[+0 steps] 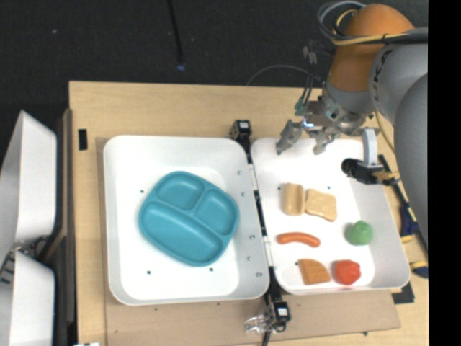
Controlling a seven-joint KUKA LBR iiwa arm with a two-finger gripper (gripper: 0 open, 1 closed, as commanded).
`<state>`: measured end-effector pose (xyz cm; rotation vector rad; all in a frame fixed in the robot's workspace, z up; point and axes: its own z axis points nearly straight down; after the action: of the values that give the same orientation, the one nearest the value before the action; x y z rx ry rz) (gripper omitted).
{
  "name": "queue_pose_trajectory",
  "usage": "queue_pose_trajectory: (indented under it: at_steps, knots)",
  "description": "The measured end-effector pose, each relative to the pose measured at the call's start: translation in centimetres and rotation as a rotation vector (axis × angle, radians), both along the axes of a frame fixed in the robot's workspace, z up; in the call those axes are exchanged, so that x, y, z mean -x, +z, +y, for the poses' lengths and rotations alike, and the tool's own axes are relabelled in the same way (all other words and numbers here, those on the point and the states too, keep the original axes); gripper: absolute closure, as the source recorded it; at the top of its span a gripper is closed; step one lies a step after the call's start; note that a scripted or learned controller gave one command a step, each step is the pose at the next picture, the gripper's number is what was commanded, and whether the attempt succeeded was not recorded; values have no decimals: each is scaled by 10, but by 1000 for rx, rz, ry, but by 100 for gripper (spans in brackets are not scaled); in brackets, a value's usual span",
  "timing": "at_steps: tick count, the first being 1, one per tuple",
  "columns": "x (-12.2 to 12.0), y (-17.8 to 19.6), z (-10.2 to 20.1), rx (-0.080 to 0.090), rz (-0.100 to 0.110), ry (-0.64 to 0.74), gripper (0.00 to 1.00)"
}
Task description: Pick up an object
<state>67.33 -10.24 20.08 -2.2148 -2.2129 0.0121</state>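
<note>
Gripper (306, 139) hangs spread open and empty above the far edge of the right bin (382, 276), where bread pieces (308, 201), a sausage (298, 239), a green ball (359, 232) and a red tomato (347, 272) lie; a blue divided plate (189, 217) sits in the left bin (126, 265).

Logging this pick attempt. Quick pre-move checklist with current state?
1. Gripper open, nothing between fingers: ok.
2. Gripper above a target: not ok; it sits at the right bin's far edge, away from the food.
3. Candidates in view: bread roll, toast slice, sausage, green ball, red piece: ok.
4. Roll and toast separated: cannot tell.
5. Sausage lies apart from its neighbours: ok.
</note>
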Motion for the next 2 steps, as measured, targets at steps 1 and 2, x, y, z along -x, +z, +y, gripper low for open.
queue_pose_trajectory:
  at_steps: [1,2]
  knots:
    - [-3,10,0,0,-15,2,0]
    - [-9,-50,3,5,-10,5,0]
